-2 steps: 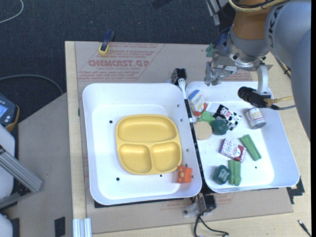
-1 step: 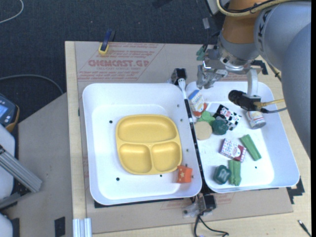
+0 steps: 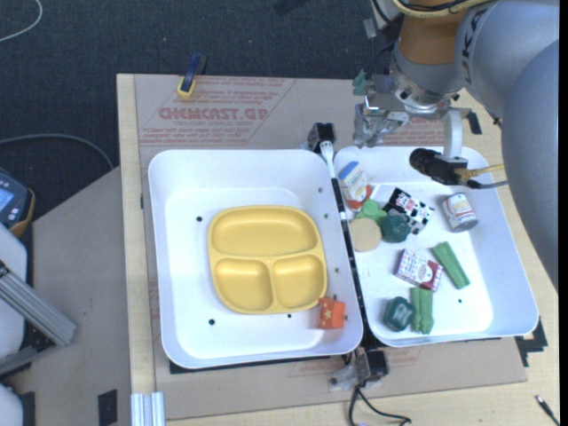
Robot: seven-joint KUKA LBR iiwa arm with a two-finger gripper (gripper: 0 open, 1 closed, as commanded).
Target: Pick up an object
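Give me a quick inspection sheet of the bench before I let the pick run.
Surface: cardboard-covered bench bearing two white bins.
Job's things: right bin holds small items, among them a can, a green block and a round wooden disc.
Clutter: left bin holds a yellow divided tray and an orange block.
Grippers: claw above the right bin's far edge, holding nothing visible.
Cables: loose wire at the bench's front edge.
Surroundings: dark carpet.

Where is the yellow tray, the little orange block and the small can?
yellow tray point(image 3: 266, 257), camera view, on its middle ridge.
orange block point(image 3: 331, 313), camera view, on its top face.
small can point(image 3: 459, 211), camera view, on its side.
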